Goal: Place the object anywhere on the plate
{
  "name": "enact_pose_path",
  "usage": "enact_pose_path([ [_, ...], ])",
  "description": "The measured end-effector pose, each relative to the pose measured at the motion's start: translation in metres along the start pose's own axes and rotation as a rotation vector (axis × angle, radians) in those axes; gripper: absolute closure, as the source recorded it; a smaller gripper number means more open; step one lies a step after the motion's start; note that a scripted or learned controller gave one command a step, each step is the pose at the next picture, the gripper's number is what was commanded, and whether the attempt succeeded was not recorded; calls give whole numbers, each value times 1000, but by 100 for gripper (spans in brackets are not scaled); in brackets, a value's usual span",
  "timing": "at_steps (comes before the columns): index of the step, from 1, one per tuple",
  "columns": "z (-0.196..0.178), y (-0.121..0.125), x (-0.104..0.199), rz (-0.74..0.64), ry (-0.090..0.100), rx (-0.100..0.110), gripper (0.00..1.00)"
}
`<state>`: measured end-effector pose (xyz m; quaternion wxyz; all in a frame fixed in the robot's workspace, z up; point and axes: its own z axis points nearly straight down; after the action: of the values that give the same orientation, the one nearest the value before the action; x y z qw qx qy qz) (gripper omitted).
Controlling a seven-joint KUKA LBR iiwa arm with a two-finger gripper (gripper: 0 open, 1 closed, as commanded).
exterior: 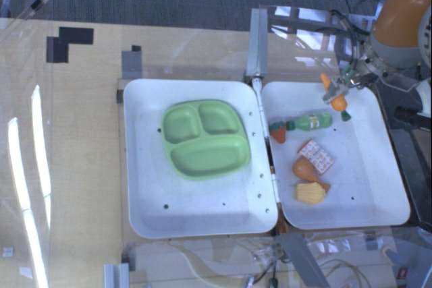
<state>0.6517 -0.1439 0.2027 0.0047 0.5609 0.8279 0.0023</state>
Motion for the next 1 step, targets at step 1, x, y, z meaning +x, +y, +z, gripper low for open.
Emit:
enact_pose_path([
  [1,-6,13,77,111,3,3,100],
])
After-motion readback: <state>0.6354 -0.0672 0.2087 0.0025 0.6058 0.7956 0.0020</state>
